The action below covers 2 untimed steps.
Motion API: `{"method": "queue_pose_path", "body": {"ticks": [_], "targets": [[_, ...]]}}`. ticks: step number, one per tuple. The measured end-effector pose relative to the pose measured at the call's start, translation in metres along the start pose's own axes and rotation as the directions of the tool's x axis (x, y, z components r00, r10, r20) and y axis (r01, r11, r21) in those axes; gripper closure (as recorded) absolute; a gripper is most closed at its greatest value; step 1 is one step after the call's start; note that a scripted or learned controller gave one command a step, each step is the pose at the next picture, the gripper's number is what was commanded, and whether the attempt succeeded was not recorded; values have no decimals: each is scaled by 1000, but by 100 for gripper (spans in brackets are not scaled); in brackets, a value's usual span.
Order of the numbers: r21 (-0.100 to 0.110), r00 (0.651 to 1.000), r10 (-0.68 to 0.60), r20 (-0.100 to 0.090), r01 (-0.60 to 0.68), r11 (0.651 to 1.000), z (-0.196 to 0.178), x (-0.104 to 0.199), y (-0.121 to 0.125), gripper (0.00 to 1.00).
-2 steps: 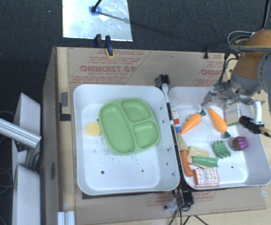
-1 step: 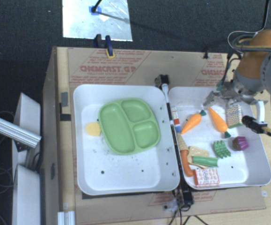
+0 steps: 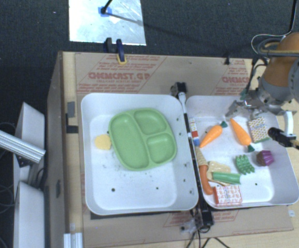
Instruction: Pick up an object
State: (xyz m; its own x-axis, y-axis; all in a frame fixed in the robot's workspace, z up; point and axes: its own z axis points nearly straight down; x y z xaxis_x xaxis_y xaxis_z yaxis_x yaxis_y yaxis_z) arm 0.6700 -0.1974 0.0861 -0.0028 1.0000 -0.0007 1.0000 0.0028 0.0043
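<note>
2 shallow white plastic bins sit side by side on the worktop [image 3: 154, 68]. The left bin [image 3: 95, 190] carries a glossy green divided plate [image 3: 141, 138] and a small yellow disc [image 3: 103, 142]. The right bin [image 3: 286, 187] holds 2 tapered orange carrots [image 3: 211, 135], a ribbed green piece [image 3: 244, 164], a purple lump [image 3: 265, 158] and a red-checked box [image 3: 227, 194]. The arm bends in from the right, its tool [image 3: 241, 106] low over the bin's far edge beside the carrots; whether it is clenched cannot be told.

I can't tell how the hand [image 3: 240, 106] is set; it looks small and blurry from here. The arm [image 3: 288, 71] runs off the right edge. The small yellow thing [image 3: 103, 142] is partly tucked behind the green plate [image 3: 141, 138], maybe.
</note>
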Motion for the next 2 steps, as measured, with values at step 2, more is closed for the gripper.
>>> {"method": "queue_pose_path", "body": {"ticks": [2], "targets": [[0,1000,1,1,-1,1000,0,-1,0,0]]}}
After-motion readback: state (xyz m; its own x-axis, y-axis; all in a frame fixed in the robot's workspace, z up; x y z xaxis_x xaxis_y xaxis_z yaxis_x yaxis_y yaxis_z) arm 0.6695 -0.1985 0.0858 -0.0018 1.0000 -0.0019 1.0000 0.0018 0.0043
